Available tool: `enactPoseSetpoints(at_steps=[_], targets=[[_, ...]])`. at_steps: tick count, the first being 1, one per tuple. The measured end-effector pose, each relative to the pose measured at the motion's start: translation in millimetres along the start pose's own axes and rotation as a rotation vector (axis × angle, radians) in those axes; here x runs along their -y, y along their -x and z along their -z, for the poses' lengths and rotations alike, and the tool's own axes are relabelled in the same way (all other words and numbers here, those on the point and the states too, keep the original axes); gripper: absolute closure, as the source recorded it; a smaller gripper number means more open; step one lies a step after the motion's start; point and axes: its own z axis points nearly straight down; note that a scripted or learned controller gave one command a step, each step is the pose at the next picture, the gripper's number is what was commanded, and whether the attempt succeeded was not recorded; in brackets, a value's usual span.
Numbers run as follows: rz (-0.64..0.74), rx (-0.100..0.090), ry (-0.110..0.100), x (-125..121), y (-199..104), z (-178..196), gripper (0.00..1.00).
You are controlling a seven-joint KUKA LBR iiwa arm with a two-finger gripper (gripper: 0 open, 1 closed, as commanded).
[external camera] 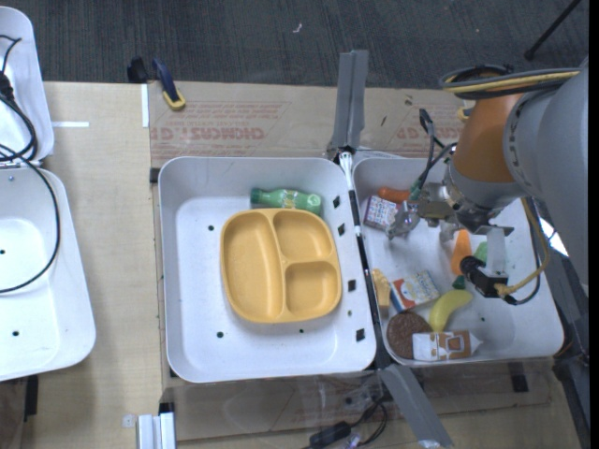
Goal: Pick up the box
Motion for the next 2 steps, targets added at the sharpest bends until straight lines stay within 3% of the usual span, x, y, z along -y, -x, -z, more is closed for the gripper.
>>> enactPoseSetpoints(at_steps=[1, 2], targets=[[0.049, -0.001, -0.001, 89.2, 11.0, -3.4, 0.00], [0.046, -0.001, -0.002, 89.1, 11.6, 5.3, 1.00]])
